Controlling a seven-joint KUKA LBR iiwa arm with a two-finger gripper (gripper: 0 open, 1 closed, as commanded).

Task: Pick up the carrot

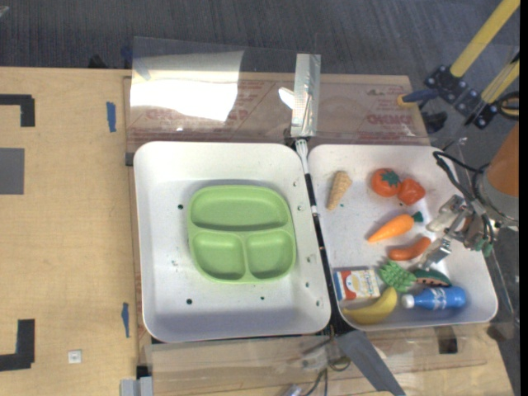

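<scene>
Item: small orange toy carrot with a green tip [391, 227], lying slantwise on the floor of the right-hand shallow white bin [355, 159], roughly mid-bin, free of any grip.

Neighbours: a reddish-orange sausage-shaped toy [410, 248] just below it; a red-orange toy tomato pair [396, 185] above; a tan waffle ice-cream cone [337, 189] toward the bin's left wall; along the near edge, a small red-and-white carton [359, 284], a green leafy toy [397, 275], a yellow banana [373, 307] and a blue bottle with a white cap [434, 299].

Left-hand white bin [157, 221]: holds a green three-compartment plastic tray [242, 232].

Two-finger metal gripper [452, 231]: at the right bin's right side, just beside the carrot's green end and the sausage toy, not over the carrot. Its fingers look spread, with nothing visible between them, though cabling clutters the area.

Step, as judged: approach, with the grasp not yet made. The next move calls for shifting left to centre over the carrot, aligning across its narrow width, and avoiding the sausage toy.
</scene>
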